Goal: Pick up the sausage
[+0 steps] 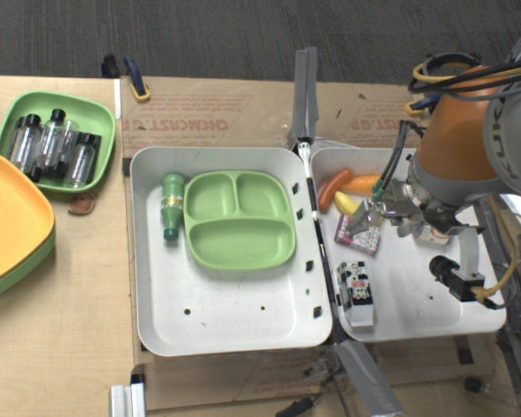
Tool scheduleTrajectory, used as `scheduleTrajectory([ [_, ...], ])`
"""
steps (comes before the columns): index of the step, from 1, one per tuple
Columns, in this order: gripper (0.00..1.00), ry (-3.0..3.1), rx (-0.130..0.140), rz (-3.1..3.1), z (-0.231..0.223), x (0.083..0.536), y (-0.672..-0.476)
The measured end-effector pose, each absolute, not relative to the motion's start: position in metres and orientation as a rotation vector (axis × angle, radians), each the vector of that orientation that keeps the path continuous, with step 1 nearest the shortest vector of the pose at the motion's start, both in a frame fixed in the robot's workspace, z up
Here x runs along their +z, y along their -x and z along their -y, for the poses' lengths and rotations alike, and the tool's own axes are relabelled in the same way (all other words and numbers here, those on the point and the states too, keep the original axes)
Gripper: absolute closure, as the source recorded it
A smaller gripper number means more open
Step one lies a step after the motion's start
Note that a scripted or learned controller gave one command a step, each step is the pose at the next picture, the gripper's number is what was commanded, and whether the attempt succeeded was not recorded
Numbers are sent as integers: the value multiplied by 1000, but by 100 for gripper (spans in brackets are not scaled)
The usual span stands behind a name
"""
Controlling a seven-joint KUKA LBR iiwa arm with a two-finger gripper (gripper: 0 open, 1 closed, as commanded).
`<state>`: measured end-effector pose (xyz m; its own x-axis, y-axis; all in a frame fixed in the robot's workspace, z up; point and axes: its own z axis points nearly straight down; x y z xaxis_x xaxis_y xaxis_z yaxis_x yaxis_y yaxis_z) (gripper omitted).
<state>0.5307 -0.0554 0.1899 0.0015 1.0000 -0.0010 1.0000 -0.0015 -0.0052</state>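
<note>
End effector (pixel 367 221) hovers over the right bin (pixel 469 315), grip state unclear; sausage (pixel 333 187) lies beside carrot (pixel 361 182), banana (pixel 347 203), pink packet (pixel 358 235).

Divided plate (pixel 240 218) in left bin (pixel 148 259), bottle (pixel 171 205) beside it, sausage (pixel 333 188) in right bin (pixel 417 315)

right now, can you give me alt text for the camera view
The arm's claw hangs low in the right bin, just below the red-orange sausage at the bin's top left corner. The left bin holds a green divided plate and a green bottle.
</note>
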Motion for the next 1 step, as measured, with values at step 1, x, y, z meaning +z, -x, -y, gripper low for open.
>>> scheduleTrajectory([
  [1, 100, 2222, 10, 2216, 57, 198, -531],
])
